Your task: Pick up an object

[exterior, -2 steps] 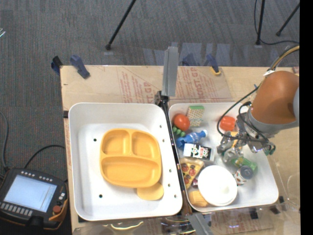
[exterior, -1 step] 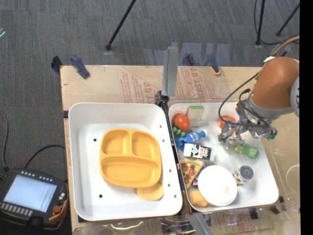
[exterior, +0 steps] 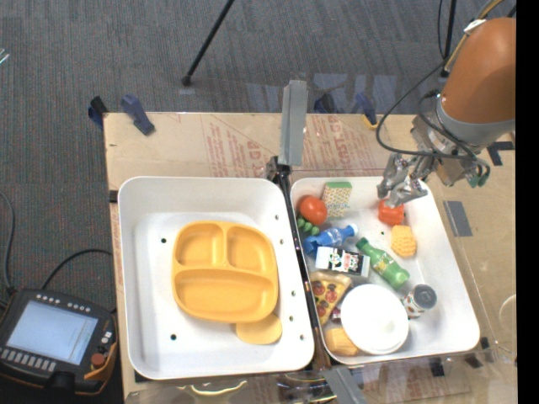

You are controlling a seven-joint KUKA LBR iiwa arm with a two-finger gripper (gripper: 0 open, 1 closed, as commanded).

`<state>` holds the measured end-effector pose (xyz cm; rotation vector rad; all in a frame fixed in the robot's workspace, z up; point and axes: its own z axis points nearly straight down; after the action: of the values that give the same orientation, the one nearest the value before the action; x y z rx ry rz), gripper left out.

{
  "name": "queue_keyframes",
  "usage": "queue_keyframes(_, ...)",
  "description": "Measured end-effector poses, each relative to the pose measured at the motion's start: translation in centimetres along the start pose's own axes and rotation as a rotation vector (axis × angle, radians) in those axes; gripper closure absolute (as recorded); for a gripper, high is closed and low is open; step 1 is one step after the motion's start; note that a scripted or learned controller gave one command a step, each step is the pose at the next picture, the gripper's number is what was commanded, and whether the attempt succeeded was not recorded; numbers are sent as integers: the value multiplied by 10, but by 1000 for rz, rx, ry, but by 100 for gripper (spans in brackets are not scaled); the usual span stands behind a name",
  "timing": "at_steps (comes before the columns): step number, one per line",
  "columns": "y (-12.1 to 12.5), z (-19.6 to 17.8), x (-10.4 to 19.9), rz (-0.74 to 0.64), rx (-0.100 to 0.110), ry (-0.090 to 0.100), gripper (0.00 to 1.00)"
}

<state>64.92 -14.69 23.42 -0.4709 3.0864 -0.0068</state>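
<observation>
My gripper (exterior: 401, 194) hangs over the far right part of the right bin (exterior: 455, 293), under the arm's orange band. A small red-orange object (exterior: 391, 215) sits just below its tips, touching or nearly touching them; I cannot tell whether it is gripped. A yellow corn piece (exterior: 403, 241) lies just in front of that. Further left are a red tomato (exterior: 312, 209), a checkered green and yellow block (exterior: 337, 196), a blue toy (exterior: 330, 236), a small dark carton (exterior: 342, 262) and a green bottle (exterior: 383, 262).
A white plate (exterior: 374, 319), a pizza slice (exterior: 327, 293), a small can (exterior: 421, 297) and a bread-like piece (exterior: 341, 341) crowd the right bin's near end. The left bin (exterior: 143, 225) holds a yellow divided tray (exterior: 226, 271) and a yellow disc (exterior: 258, 330). A grey post (exterior: 294, 129) stands between the bins.
</observation>
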Motion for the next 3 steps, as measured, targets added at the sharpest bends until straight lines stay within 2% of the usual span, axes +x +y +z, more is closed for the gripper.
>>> queue_keyframes(1,29,44,-4,-45,-10,17,100)
queue_keyframes(2,57,-26,-16,-104,-5,6,100)
queue_keyframes(3,89,12,-23,-178,-12,17,100)
